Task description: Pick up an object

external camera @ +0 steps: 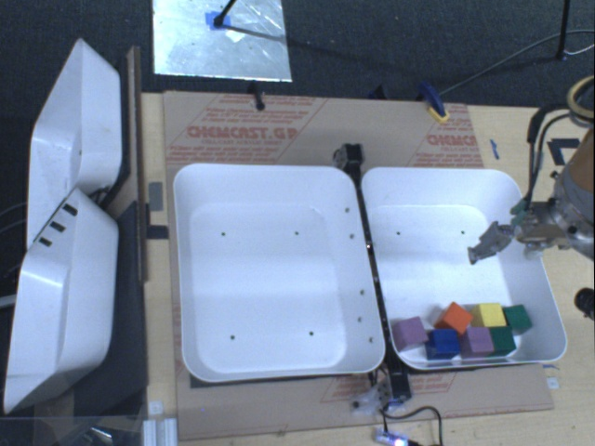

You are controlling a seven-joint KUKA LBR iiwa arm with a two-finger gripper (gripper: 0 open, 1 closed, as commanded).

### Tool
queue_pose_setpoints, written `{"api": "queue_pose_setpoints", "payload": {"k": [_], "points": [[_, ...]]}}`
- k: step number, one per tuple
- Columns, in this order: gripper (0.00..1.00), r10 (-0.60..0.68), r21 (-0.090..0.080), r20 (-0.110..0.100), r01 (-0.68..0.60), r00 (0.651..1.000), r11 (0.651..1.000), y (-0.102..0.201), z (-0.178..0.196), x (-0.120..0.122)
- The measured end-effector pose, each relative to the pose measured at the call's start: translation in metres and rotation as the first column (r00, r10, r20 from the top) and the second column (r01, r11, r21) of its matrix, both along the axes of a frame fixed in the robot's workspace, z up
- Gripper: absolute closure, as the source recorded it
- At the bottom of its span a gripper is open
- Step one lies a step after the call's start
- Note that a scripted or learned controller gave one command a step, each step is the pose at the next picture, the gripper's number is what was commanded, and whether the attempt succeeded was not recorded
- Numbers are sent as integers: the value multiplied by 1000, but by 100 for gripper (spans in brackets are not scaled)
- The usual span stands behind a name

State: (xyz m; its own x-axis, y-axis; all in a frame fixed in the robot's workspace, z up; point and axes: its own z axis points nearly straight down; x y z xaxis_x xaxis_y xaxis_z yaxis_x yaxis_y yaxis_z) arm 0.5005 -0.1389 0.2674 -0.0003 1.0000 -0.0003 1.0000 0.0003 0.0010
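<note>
Six blocks point(465, 330) crowding bin's point(437, 198) near edge

Blocks point(462, 329) cluster in right bin's point(418, 203) near corner.

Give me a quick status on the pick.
Gripper above right bin, holding nothing. Blocks clustered at near wall, untouched. Nothing in the way.

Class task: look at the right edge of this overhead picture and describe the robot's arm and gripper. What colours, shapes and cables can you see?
The gripper is a small grey metal piece, angular, with slim jaws tapering leftward. Behind it sits a bulkier grey wrist block with a greenish patch. Dark cables loop in an arch above the wrist, and a tan-orange part of the arm shows at the picture's edge.
</note>
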Motion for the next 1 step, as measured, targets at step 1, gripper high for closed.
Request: {"api": "queue_pose_setpoints", "payload": {"k": [1], "points": [[0,1,0,1,-1,1000,1000,-13,26,84]]}}
